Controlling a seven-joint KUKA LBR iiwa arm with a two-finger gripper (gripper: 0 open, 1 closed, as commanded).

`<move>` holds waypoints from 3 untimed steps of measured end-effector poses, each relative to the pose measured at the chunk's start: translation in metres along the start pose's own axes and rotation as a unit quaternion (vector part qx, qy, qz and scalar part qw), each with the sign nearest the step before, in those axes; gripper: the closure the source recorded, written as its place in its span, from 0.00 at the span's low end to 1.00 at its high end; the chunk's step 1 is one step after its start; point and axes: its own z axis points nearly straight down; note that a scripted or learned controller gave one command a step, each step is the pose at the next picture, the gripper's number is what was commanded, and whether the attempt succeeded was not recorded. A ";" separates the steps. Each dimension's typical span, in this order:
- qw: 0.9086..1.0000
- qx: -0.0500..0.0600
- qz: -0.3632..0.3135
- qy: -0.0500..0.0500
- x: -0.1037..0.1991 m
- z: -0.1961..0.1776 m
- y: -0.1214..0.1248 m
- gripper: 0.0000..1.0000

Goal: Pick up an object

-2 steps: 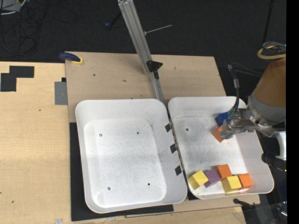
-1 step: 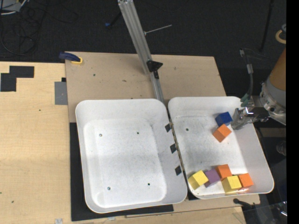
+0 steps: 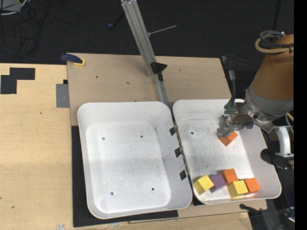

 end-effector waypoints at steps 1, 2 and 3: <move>1.000 -0.001 -0.001 0.000 0.053 0.000 0.005 1.00; 1.000 0.001 0.000 0.000 0.109 0.023 0.008 1.00; 1.000 0.002 -0.001 0.000 0.168 0.033 0.004 1.00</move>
